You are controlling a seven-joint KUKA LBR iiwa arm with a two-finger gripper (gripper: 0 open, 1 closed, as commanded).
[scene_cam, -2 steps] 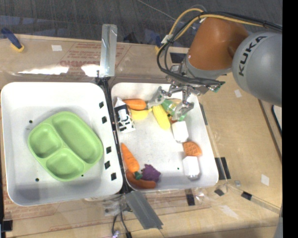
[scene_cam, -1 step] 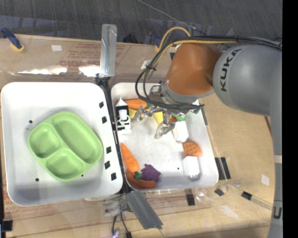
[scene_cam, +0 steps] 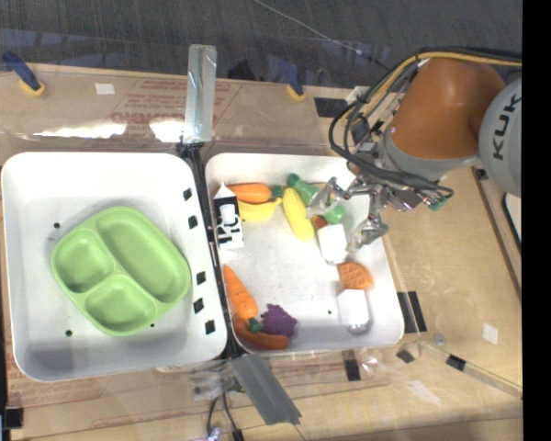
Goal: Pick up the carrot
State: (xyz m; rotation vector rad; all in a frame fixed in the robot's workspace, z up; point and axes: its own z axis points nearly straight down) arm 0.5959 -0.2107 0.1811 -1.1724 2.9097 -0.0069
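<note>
Wooden bench under clear sheeting, dark carpet behind

The bench top (scene_cam: pixel 459 283) is pale plywood, with a glossy transparent sheet (scene_cam: pixel 101 108) taped over its far side and catching a white glare. Yellow tape tabs (scene_cam: pixel 29 84) hold the sheet's corners. Beyond the far edge lies a dark grey ribbed carpet (scene_cam: pixel 101 7), crossed by a thin cable (scene_cam: pixel 285 21).
</note>
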